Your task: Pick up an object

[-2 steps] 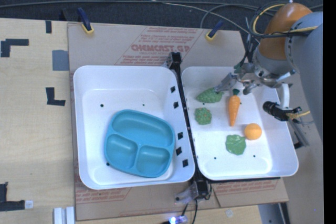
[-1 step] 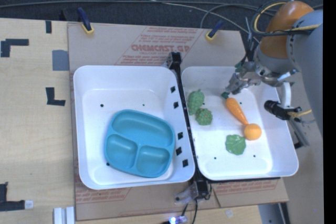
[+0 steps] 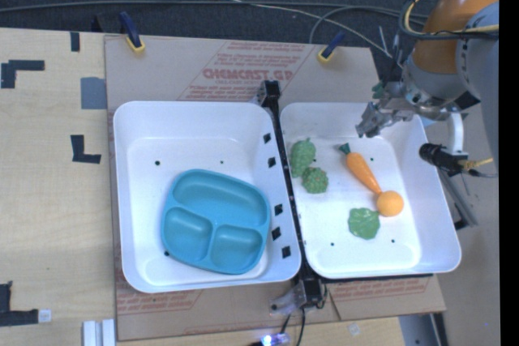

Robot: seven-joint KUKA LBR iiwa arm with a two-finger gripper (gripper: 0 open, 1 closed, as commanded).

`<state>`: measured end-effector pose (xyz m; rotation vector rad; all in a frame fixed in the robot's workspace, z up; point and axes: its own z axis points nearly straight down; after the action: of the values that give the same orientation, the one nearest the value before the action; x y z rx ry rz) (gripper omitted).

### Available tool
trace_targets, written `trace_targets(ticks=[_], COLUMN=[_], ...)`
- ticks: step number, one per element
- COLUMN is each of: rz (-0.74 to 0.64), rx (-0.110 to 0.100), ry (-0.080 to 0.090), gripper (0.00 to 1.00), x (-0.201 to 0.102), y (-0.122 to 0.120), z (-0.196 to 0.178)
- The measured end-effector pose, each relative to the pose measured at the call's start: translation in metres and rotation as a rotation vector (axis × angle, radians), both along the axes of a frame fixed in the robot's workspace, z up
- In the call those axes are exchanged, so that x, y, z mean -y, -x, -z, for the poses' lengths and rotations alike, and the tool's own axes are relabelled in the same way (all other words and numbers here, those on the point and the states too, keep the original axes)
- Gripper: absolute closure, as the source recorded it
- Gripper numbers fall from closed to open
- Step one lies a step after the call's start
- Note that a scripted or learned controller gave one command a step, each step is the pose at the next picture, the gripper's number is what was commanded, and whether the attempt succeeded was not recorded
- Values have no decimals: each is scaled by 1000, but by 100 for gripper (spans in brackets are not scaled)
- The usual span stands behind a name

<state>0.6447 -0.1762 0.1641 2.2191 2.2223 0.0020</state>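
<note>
Gripper [image 3: 371, 124] hovers over the right bin's [image 3: 422, 255] back corner near the carrot [image 3: 360, 170]; its opening seems unreadable.

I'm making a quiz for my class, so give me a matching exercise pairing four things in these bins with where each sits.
Things:
1. blue divided plate
2. toy carrot
3. orange ball
4. gripper

Places:
A. at the carrot's lower end
B. left bin
C. over the right bin's upper right corner
D. middle of the right bin, lying slantwise

Pairs: 1-B, 2-D, 3-A, 4-C
</note>
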Motion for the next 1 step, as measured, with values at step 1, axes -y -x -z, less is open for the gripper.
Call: trace_targets(ticks=[1], rz=[-1], rx=[2], ry=[0], gripper=[100], x=[-9], y=[-7], z=[-51])
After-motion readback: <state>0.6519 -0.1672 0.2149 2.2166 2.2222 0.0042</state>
